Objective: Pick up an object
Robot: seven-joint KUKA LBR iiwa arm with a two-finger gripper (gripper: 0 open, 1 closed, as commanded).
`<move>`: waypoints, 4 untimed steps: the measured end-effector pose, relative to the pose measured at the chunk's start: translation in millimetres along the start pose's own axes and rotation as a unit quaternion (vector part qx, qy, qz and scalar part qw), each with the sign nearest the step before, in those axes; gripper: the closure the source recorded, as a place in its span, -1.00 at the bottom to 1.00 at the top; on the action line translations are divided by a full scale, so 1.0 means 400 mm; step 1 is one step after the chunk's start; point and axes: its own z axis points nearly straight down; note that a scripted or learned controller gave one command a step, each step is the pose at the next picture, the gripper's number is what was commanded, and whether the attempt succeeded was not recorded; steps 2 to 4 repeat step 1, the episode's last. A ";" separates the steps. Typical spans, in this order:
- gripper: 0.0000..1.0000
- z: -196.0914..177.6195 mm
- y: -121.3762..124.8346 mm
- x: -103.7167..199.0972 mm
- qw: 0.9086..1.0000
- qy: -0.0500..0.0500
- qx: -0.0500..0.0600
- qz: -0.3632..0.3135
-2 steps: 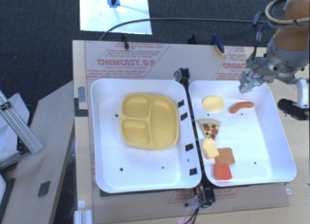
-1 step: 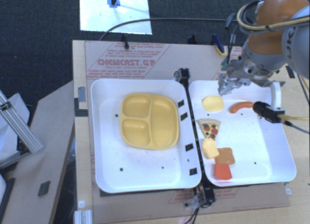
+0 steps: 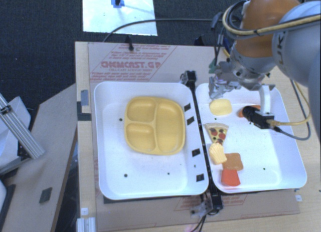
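Note:
My gripper (image 3: 217, 90) hangs over the far left corner of the right bin (image 3: 287, 152), just above and behind a pale yellow rounded piece (image 3: 220, 107). I see nothing held in it. Nearer the camera along the bin's left side lie a pizza slice (image 3: 217, 133), a yellow ridged piece (image 3: 217, 153), an orange-brown piece (image 3: 233, 161) and a red-orange block (image 3: 230, 177). An orange object (image 3: 248, 111) lies to the right of the yellow piece, partly hidden by a black cable fitting (image 3: 257, 119).
The left bin (image 3: 103, 141) holds a yellow divided plate (image 3: 154, 125). A black clip strip (image 3: 198, 126) runs along the seam between the bins. The arm's orange band (image 3: 266, 18) and grey body loom over the right bin's far side.

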 end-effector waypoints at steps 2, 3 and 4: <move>1.00 0.033 -0.007 0.158 1.000 0.000 0.000 0.000; 1.00 0.033 -0.007 0.158 1.000 0.000 0.000 0.000; 1.00 0.033 -0.007 0.158 1.000 0.000 0.000 0.000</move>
